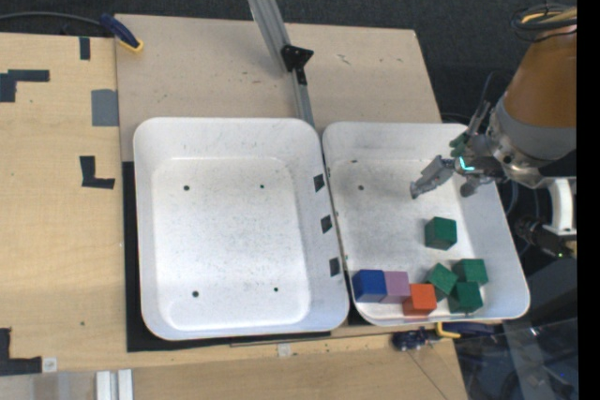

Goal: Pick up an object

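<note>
Right bin [375, 150]: 4 green blocks [441, 232], 1 blue [369, 285], 1 purple [397, 285], 1 orange [422, 298]. Hand [448, 180] spread wide w/ nothing in it, above the bin.

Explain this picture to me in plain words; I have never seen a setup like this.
One camera looks down at a slant on a wooden bench. The grey and orange shape at the right is a robot arm; its two-finger gripper hangs open over the right bin, holding nothing. That bin holds small blocks: a lone green block, and near the front edge a blue block, a purple block, an orange block and three more green ones. The left bin sits beside it.
</note>
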Available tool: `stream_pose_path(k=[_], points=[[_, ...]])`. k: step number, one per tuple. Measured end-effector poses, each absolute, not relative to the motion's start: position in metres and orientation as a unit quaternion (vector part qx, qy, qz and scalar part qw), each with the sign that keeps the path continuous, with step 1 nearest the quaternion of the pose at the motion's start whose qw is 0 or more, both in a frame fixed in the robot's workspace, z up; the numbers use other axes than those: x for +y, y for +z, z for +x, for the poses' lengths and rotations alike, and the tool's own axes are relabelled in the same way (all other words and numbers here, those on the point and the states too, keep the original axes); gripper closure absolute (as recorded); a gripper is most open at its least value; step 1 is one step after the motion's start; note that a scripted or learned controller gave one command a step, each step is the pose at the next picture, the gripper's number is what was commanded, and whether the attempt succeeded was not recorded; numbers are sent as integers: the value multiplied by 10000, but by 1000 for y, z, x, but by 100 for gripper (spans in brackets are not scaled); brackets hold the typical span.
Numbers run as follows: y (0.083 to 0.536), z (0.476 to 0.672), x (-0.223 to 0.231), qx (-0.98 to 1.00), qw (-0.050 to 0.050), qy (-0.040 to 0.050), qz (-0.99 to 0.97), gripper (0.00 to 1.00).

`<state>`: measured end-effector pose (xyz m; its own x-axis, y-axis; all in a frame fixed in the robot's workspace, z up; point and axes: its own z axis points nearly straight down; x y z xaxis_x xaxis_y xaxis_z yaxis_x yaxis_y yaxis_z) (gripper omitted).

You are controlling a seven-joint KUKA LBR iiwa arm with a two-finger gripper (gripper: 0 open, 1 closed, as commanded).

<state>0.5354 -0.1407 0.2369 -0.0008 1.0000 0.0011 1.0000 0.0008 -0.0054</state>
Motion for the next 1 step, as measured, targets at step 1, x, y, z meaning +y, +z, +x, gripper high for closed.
stream_pose_path(k=[1], points=[[239,536,-141,-7078,7,4,-7064,0]])
